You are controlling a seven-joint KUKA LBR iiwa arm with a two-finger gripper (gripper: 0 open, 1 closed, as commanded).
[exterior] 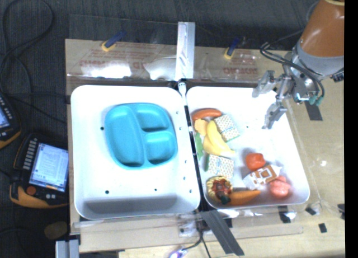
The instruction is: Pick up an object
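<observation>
We are seeing the gripper (272, 101) hanging over the far right corner of the right bin (297, 156), its fingers spread apart and gripping nothing. In that bin, a banana (215, 139) is lying near the left wall beside a patterned block (227, 126). A tomato (254, 159) is sitting near the middle, and a carrot (244, 196) is lying along the near edge. A pink toy (280, 186) is resting in the near right corner. In the left bin (89, 190), a blue tray (141, 134) is lying around the middle.
</observation>
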